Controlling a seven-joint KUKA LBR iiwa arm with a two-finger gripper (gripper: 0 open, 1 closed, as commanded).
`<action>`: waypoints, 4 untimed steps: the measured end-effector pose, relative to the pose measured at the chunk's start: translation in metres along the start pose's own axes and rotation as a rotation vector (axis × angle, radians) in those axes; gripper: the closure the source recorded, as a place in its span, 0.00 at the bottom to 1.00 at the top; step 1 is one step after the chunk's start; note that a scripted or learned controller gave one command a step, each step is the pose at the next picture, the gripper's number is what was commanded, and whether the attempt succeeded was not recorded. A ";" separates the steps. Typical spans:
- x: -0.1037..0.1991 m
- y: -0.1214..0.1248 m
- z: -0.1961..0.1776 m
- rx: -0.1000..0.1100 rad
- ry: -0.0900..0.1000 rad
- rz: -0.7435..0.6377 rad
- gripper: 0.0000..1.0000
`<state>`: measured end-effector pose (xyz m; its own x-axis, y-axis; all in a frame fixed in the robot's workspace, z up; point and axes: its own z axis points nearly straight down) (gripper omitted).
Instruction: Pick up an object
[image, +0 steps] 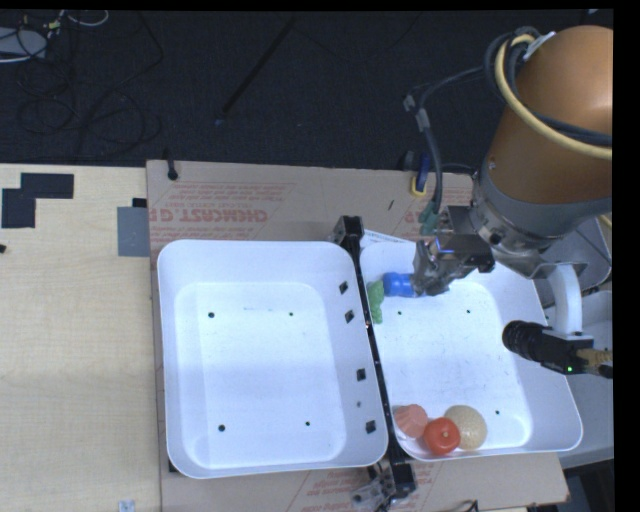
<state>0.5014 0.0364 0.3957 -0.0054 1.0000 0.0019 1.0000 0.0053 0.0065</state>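
left bin (190, 300) bare. right bin (560, 420): green piece (375, 298) at far-left wall, blue block (398, 285) beside it, gripper (432, 280) touching block's right side; grip state unclear. best: centre over block, close squarely before lifting. arm reaches from right, wrist angled down-left.
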 end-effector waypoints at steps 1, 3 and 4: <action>-0.003 -0.007 -0.068 0.003 -0.002 0.004 1.00; 0.059 0.007 0.069 0.010 -0.001 -0.001 1.00; 0.055 0.007 0.069 0.010 -0.003 0.004 0.00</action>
<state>0.5089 0.0920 0.3269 -0.0009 1.0000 -0.0008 1.0000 0.0009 -0.0034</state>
